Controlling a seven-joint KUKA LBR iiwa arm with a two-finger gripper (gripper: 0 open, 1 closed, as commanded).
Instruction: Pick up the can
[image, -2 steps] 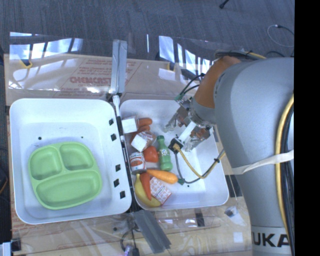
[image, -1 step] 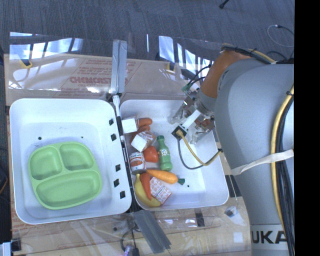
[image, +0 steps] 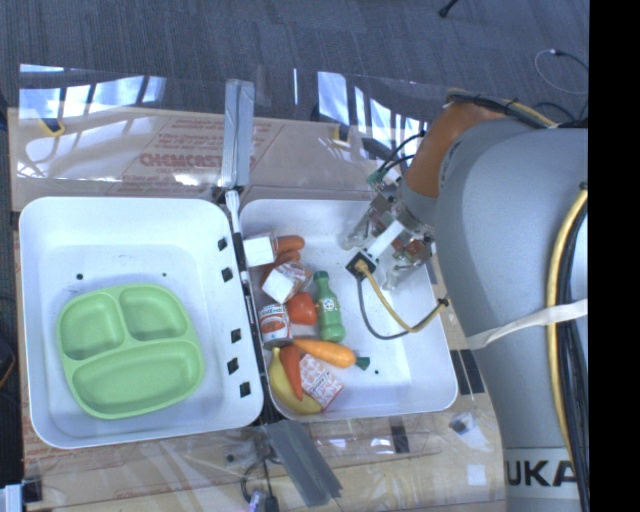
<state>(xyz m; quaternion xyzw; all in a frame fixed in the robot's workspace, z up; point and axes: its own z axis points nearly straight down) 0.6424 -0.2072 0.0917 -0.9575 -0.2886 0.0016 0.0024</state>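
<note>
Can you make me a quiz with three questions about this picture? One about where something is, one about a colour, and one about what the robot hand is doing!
1. Where is the can?
A. right bin, by its left wall
B. on the green tray
C. outside the bins

2. What colour is the divided tray?
A. red
B. green
C. blue

3. Is the gripper touching the can?
A. yes, lifting it
B. yes, pressing it
C. no, it is apart

Answers: 1 A, the can stands beside the carrot in the right bin. 2 B, it is light green. 3 C, the gripper sits up and right of the can.
</note>
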